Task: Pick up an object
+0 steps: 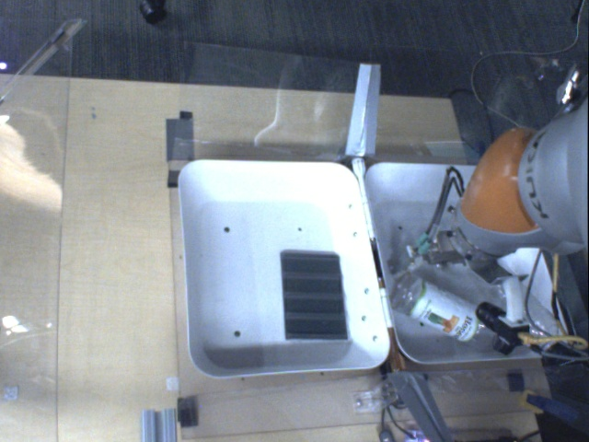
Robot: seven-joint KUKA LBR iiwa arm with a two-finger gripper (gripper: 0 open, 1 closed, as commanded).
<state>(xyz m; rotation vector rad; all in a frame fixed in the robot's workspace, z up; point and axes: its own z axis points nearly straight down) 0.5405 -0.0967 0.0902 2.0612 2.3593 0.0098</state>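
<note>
Tool (428, 247) over bottle (440, 313), rt bin (396, 191)

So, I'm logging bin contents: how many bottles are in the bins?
1 that I can make out: a clear bottle with a white label and black cap, lying on its side in the right bin below the gripper. The arm may hide others.

Smooth white plastic bins (267, 178), ribbed matt black obj (313, 295), clear glossy bottle (433, 308), wood bench (110, 274)
</note>
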